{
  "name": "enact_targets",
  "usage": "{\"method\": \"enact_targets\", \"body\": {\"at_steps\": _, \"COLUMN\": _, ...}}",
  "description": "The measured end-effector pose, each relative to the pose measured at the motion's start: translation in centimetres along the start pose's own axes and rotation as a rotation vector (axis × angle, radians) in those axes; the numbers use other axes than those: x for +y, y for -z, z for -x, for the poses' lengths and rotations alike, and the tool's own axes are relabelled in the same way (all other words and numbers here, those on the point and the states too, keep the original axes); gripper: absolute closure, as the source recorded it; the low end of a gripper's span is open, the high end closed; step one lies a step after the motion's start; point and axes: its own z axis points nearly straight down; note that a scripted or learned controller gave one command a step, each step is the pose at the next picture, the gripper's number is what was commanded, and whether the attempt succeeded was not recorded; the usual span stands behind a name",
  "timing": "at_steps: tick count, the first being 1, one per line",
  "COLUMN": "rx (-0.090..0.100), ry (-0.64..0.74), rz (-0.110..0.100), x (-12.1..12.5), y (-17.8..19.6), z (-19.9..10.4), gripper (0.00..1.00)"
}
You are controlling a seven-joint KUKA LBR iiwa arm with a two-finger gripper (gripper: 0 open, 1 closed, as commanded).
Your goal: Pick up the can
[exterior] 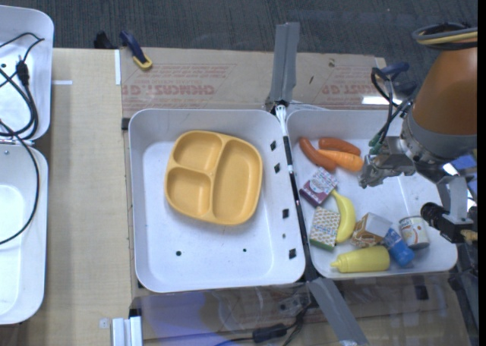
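The can point(414, 232) lay in the right bin's point(448, 262) corner, crowded by a blue item point(399, 248) and yellow bottle point(361, 260), while the gripper point(380, 169), its finger state unclear, hung near the carrots point(332, 154).

Two white bins sat side by side on the bench. Left bin point(152, 261) held a yellow three-compartment plate point(214, 177), tilted slightly in frame. Right bin point(425, 267) was cluttered: two carrots point(332, 153) at the far side, a small purple-and-white packet point(319, 187) below them, banana point(344, 215) next to a checkered box point(325, 228), yellow squeeze bottle point(360, 260) lying along the near wall, a blue object point(399, 248) just beside it. Can point(414, 231) lay near the right wall, between the blue object and the arm hardware. Gripper point(377, 168) hung over the bin's middle, right of the carrots, well apart from the can. Arm's orange band point(448, 94) was above it.
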Motion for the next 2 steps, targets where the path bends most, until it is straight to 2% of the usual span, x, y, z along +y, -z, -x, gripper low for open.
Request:
{"method": "enact_targets", "body": {"at_steps": 1, "rx": 0.003, "ry": -0.276, "rz": 0.023, "x": -3.7, "y": -11.8, "z": 6.0, "gripper": 0.0}}
{"method": "enact_targets", "body": {"at_steps": 2, "rx": -0.001, "ry": -0.312, "rz": 0.004, "x": 1.3, "y": -8.5, "z": 11.5, "gripper": 0.0}}
